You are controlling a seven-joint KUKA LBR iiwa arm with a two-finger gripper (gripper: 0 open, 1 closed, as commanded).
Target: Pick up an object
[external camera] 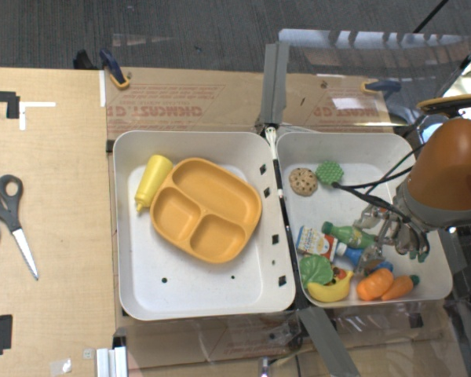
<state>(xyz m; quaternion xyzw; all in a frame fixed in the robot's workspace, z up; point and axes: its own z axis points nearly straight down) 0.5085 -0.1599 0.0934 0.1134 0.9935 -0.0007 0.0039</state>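
Camera view: the gripper (386,238) hangs low in the right bin (353,144), its metal parts a blur, so its state cannot be told. Just left lies a green bottle (347,234); nearer sit an orange carrot (385,283) and a banana (331,290), overlapping.

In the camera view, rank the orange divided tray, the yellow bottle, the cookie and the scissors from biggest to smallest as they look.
1. Orange divided tray
2. Scissors, long but thin
3. Yellow bottle, partly tucked under the tray, so ranking against the scissors is unsure
4. Cookie, clearly smallest
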